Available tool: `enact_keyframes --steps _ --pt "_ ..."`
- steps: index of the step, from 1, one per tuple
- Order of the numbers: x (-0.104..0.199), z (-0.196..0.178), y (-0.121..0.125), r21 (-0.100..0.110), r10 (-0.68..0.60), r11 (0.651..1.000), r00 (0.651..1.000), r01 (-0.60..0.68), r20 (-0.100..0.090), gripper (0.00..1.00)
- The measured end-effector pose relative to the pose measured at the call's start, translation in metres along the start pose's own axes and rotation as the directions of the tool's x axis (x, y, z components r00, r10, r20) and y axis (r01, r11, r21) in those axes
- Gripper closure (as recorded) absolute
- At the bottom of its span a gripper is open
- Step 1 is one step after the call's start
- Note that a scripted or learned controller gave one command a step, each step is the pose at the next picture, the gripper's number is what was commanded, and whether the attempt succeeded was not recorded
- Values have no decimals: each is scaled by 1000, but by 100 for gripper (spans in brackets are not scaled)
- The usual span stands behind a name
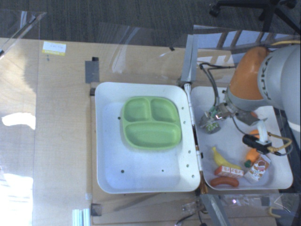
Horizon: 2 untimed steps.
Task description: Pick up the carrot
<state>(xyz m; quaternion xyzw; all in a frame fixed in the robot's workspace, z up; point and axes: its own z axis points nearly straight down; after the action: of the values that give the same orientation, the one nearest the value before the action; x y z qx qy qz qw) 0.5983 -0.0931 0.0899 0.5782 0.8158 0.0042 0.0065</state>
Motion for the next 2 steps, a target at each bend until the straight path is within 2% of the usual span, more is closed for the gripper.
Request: enact_keyframes --steps 1,2 --pt "91 -69 54 -15 161 987 986 -162 -44 100" --pt "77 -73 58 -54 170 984 985 -171 -17 100"
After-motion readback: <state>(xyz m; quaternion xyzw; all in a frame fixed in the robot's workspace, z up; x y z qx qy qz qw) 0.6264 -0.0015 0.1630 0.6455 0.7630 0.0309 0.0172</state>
